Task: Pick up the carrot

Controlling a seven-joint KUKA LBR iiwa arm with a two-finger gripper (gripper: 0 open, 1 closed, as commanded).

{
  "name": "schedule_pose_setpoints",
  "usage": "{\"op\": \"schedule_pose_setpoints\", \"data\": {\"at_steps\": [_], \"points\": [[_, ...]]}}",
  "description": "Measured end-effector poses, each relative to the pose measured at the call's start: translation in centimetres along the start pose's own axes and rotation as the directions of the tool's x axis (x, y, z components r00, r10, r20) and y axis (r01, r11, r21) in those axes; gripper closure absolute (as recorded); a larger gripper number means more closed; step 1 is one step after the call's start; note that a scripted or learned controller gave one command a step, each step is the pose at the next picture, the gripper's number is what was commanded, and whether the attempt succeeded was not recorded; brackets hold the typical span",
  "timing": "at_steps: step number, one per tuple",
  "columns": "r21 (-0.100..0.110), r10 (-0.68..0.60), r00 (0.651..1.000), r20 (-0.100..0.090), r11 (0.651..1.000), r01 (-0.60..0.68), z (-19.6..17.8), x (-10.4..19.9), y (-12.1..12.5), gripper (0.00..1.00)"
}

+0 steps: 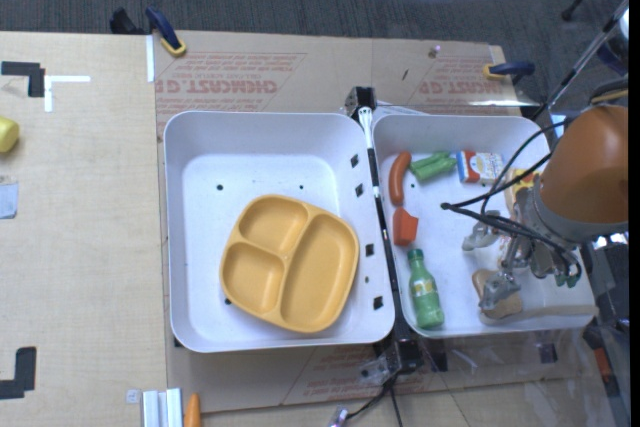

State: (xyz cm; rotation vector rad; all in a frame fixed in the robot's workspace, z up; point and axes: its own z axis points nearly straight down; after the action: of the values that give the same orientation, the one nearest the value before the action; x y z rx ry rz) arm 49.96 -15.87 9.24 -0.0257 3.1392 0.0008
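The carrot looks to be the stubby orange piece lying against the left wall of the right bin. Just above it lies a longer orange-red sausage-shaped piece. My gripper hangs low over the bin's right front part, well to the right of the carrot and apart from it. It sits right above a tan, lumpy object. The wrist and cables hide part of that corner.
A green bottle lies below the carrot. A green item and a colourful packet lie at the bin's back. The left bin holds a yellow divided plate. A yellow object rests on the bench at far left.
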Motion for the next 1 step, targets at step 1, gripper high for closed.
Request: {"op": "schedule_pose_setpoints", "data": {"at_steps": [1], "points": [[-0.002,-0.238,0.971,-0.001,0.971,0.238,0.07,1.27,5.78,0.00]]}}
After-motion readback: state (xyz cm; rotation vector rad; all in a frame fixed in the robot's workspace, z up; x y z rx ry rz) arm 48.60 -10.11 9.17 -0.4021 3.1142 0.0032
